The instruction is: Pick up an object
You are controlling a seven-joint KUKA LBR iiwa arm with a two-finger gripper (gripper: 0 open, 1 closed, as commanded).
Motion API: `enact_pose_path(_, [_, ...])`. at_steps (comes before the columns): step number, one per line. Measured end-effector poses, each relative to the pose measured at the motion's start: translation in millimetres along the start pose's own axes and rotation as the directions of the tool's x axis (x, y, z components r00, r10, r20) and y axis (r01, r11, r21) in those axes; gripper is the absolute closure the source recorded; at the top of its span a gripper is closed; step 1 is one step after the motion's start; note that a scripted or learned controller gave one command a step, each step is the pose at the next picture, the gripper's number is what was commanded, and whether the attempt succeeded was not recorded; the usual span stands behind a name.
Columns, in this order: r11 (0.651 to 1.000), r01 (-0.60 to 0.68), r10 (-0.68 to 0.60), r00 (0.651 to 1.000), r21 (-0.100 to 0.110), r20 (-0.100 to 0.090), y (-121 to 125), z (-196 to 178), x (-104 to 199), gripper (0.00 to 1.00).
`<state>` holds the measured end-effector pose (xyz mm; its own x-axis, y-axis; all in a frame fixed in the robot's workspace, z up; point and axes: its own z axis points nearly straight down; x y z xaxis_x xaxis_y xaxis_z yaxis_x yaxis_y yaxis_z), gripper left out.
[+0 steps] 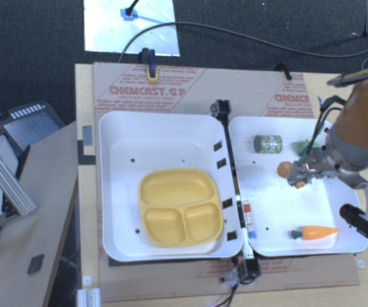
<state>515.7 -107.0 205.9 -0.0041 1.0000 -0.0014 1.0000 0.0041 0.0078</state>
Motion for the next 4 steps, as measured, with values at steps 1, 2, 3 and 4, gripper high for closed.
enact_pose_path(1, [1.0, -0.001, 0.001, 1.0, 0.0, 0.001, 5.0, -55.8, -10.6, 1.0])
enact_pose_path(2, [1.0, 0.006, -0.006, 1.0, 0.006, -0.003, 22.1, -40.0, 42.0, 1.0])
enact_pose_path(3, [1.0, 0.005, -0.005, 1.0, 0.007, -0.003, 34.0, -28.0, 86.9, 1.0])
enact_pose_path(4, [1.0, 0.005, -0.005, 1.0, 0.006, -0.003, 44.3, -27.3, 129.4, 1.0])
